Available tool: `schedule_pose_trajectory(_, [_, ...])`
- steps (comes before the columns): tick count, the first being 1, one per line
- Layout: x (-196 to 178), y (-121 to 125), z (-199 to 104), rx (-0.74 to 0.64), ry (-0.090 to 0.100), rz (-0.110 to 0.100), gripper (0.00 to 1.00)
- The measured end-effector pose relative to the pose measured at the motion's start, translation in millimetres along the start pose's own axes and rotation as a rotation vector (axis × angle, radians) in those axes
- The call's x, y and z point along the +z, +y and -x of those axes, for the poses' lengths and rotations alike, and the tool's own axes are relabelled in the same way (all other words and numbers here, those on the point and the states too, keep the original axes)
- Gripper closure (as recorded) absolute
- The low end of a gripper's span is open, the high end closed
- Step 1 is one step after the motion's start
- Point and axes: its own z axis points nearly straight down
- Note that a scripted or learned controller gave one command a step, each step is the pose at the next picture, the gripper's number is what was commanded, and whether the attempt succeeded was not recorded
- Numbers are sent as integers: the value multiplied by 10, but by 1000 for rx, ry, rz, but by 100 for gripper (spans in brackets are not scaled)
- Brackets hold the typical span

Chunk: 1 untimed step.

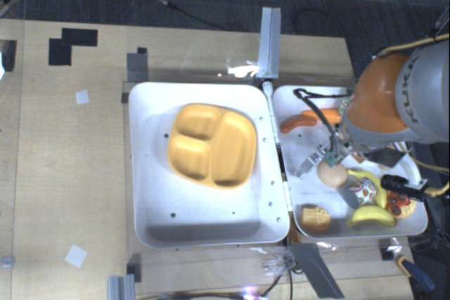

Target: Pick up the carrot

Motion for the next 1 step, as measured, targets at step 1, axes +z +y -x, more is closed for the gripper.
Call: schedule_pose_trajectory(1, [-13, -423, -161, -111, -3, 3, 0])
